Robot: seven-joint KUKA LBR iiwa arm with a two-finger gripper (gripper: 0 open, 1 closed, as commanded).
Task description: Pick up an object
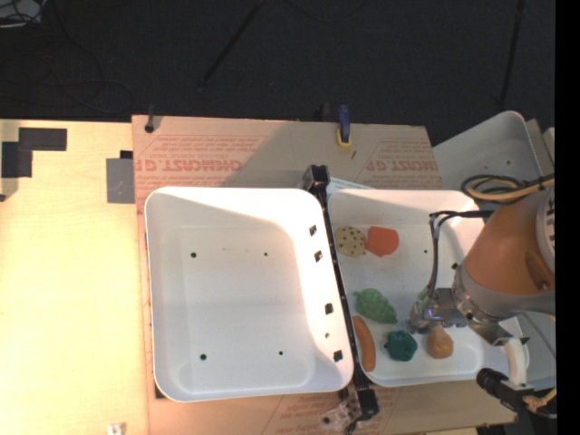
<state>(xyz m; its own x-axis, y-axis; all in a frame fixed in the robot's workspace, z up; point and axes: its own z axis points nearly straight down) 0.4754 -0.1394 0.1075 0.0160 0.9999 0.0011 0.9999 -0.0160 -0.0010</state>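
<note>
The gripper (429,316) is hovering low in the right bin (412,208), just above and between the dark green toy (401,344) and the tan piece (440,342).

two white bins (181,243), six small objects (381,240)

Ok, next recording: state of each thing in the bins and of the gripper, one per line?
Left bin: bare white floor showing.
Right bin: holds all the objects.
Speckled beige disc: lying flat, touching the orange-red piece.
Orange-red piece: resting, untouched.
Green leafy piece: lying flat.
Orange sausage: lying along the left wall.
Teal piece: resting, free.
Tan piece: resting, just below the gripper.
Gripper: low in the right bin, holding nothing visible.
</note>
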